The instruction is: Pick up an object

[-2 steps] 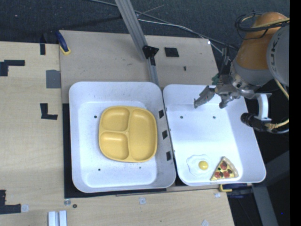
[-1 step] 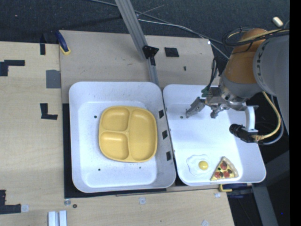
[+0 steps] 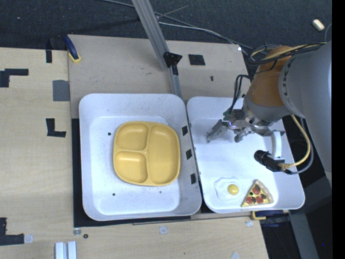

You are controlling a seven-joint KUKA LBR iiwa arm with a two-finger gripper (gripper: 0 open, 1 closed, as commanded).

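A fried egg toy (image 3: pixel 227 188) and a pizza slice toy (image 3: pixel 257 194) lie side by side at the near edge of the right bin (image 3: pixel 205 161). A yellow divided plate (image 3: pixel 146 152) lies flat in the middle of the left bin (image 3: pixel 91 144). My gripper (image 3: pixel 227 135) hangs over the upper part of the right bin, well behind the egg and the pizza slice. It is open, its two fingers spread apart with nothing between them.
The grey arm with its orange band (image 3: pixel 267 85) fills the space above the right bin's far right corner, and a black cable end (image 3: pixel 268 160) dangles beside the wrist. A slanted metal pole (image 3: pixel 156 31) stands behind the bins.
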